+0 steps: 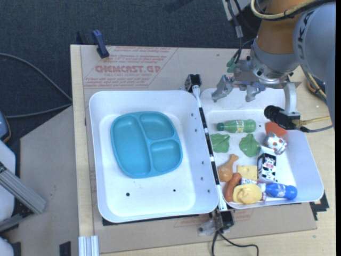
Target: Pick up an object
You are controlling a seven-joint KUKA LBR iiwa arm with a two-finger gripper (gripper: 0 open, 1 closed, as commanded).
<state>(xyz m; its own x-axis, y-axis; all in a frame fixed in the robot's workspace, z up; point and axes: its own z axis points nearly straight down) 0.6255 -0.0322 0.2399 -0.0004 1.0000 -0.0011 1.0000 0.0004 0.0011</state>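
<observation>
Currently the gripper point(236, 91) hangs over the far edge of the right bin point(311, 167), below the grey arm point(295, 25) that enters from the right. Its two fingers point(221, 91) are spread apart, and nothing sits between them.

The right bin contains the candidate objects. A green bottle point(237, 126) lies on its side just below the gripper, not touching it. Two green leaves point(220, 142) lie below the bottle, one left and one right. A red piece point(275, 128) and a round white-and-red item point(275, 142) lie near the bin's right wall. A black-and-white carton point(267, 168) lies below them. A drumstick point(228, 167) lies beside a yellow block point(246, 172). At the near edge, an orange item point(232, 184) touches a yellow lump point(248, 193), with a blue bottle point(281, 191) to its right.

The left bin point(101, 143) holds a blue tray point(145, 143) with three compartments. Both bins rest on a board point(80, 89) with red lettering. A blue clip point(99, 43) sits at the board's far left corner.
</observation>
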